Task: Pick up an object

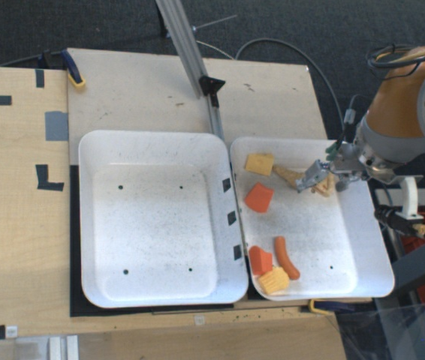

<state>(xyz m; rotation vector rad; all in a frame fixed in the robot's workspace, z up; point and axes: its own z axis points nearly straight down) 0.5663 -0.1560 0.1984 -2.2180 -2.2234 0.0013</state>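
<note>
Item: tan bone-shaped piece [293,175], upper part of right bin [363,276], likely light, stiff, smooth plastic, best taken across its narrow shank; pincer [319,174] at its right end, whether spread or pressed together cannot be told.

On your desk [145,96] two bins sit side by side: the left bin [92,223], and the right bin [363,268] holding two blocks [259,163] at its rear-left, three pieces [272,265] clustered at its front-left, and the claw [316,180] over its rear.
</note>
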